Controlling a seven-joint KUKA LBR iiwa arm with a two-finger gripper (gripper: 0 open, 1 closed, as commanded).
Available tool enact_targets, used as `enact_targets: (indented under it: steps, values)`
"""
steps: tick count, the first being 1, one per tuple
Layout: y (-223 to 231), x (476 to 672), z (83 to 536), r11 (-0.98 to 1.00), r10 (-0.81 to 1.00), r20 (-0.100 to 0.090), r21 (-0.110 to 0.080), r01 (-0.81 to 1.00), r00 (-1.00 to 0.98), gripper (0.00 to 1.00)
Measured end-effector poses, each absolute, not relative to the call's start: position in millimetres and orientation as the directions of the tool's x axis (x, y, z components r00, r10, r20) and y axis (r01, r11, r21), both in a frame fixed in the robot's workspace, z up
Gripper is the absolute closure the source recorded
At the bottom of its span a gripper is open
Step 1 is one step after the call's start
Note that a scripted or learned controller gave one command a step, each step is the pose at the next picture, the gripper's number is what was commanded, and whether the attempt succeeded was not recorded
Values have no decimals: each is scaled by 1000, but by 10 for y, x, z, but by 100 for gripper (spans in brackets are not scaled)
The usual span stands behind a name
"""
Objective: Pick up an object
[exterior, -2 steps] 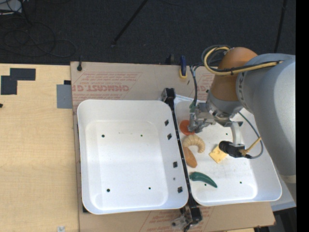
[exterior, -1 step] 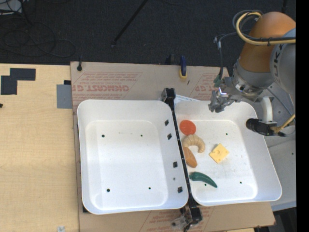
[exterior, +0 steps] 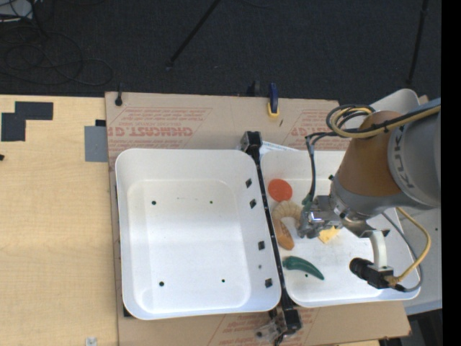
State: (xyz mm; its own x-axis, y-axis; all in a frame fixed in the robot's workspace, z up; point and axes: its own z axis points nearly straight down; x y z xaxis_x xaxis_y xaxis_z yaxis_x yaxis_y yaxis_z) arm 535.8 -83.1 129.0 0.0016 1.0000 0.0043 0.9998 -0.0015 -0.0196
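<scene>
Big grey arm (exterior: 389,164) reaching in over the right bin (exterior: 346,298), gripper (exterior: 311,222) low beside a tan bread-like piece (exterior: 285,231). Grip state impossible to tell from here. Orange round piece (exterior: 280,189) just above it, yellow chunk (exterior: 329,234) close by, green pepper-like piece (exterior: 302,267) below. Likely all light toy food, probably stiff and a bit slick; best pinched across the narrow middle.
</scene>
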Motion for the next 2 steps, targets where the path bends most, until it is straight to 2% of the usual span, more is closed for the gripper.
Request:
enact_targets:
  steps: [1, 2]
  values:
    - [-1188, 5530, 1658, -2, 1000, -2, 0, 1000, 2, 100]
    - [-953, 4942, 877, -1, 1000, 2, -7, 1000, 1, 100]
